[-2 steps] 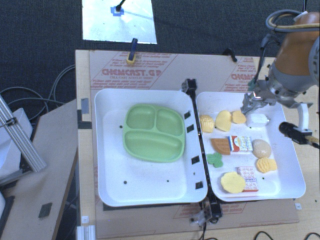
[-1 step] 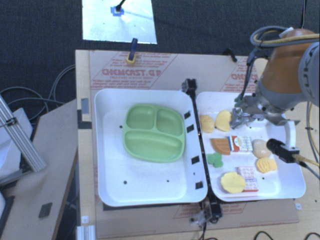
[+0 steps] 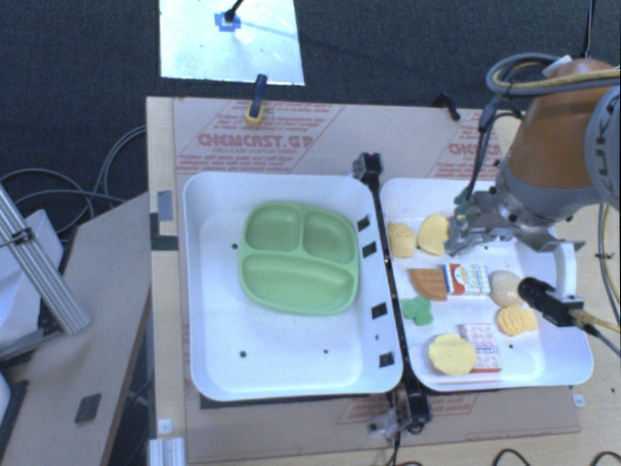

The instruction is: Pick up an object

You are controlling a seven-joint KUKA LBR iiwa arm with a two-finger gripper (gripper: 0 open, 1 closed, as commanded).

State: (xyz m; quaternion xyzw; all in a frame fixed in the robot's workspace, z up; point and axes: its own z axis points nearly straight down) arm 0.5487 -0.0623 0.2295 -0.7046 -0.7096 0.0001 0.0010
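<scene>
1. Nearest the camera in the right-hand shallow white bin (image 3: 543, 369), a round yellow plastic piece (image 3: 451, 354) lies just beside a small red-and-white printed packet (image 3: 481, 344); either would be an easy pick, with open room around it.
2. Further in, an orange wedge (image 3: 427, 282) touches a red-and-white carton (image 3: 467, 279), so I would avoid those crowded neighbours.
3. Beyond the carton, the claw (image 3: 462, 233) hovers low beside a yellow rounded piece (image 3: 434, 233); whether it is spread or closed I cannot tell.
4. Best to centre over one isolated piece before descending.
</scene>
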